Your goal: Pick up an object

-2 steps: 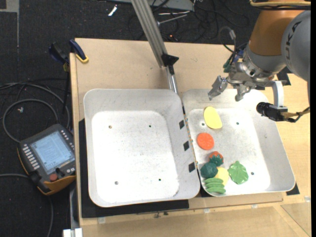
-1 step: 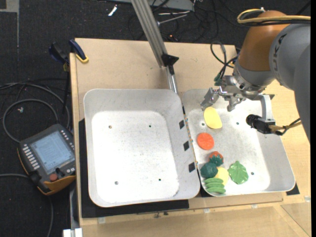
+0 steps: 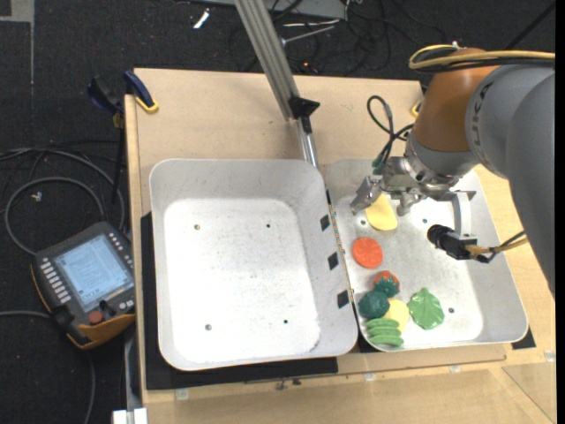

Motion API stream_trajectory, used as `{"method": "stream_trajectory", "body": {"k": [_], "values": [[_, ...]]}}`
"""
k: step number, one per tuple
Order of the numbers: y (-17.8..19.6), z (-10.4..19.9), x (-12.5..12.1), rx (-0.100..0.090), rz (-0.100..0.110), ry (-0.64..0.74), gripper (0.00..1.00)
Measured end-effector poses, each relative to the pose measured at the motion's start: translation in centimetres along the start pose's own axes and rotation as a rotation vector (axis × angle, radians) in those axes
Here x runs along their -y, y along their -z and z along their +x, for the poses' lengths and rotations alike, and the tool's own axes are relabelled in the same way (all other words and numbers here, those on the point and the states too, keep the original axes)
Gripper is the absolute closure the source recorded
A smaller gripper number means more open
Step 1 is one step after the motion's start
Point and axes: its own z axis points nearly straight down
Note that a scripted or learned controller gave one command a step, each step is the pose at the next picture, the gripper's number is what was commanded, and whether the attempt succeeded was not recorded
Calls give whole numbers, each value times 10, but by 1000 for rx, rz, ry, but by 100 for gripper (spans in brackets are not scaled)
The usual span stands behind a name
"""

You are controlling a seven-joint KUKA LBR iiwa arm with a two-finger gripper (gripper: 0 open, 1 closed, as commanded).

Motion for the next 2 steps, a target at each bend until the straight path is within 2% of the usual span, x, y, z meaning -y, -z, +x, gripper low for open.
{"method": "stream_trajectory", "body": {"k": [1,2], "values": [[14,0,-2,1,-7,-1,100],[56,-1,-3,1,-10,2,100]]}}
